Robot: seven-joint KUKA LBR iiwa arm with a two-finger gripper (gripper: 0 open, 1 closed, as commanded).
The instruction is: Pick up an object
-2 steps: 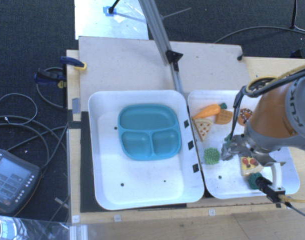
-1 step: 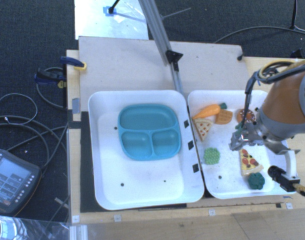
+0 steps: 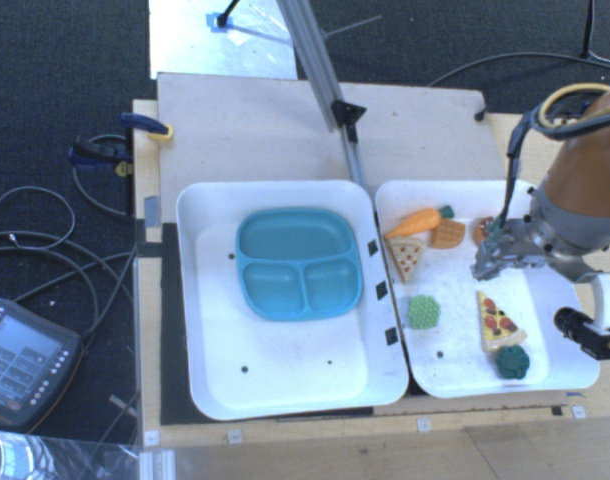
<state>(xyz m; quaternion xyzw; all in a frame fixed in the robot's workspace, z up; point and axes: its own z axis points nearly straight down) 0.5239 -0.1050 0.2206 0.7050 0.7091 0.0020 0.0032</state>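
- Dark carpet surrounds a pale bench (image 3: 285, 128) carrying two shallow white bins side by side, with cables and a handheld control pendant (image 3: 25, 360) on the floor off its left edge.
- Left bin (image 3: 285, 378): a teal divided plate (image 3: 297, 263) lies near its centre, toward the far edge.
- Right bin (image 3: 455, 373): a toy carrot (image 3: 417, 222) and a waffle-like brown piece (image 3: 448, 234) lie by the far edge, a pizza wedge (image 3: 405, 258) near the far-left corner, a green broccoli-like piece (image 3: 423, 312) toward the left edge, a second pizza slice (image 3: 498, 321) and a dark green lump (image 3: 512, 362) toward the near-right corner.
- Gripper (image 3: 493, 260) hangs over the right bin's far-right part, just above the second pizza slice and beside a small reddish piece (image 3: 481, 230); whether it is spread or closed cannot be told, and nothing is visibly held.
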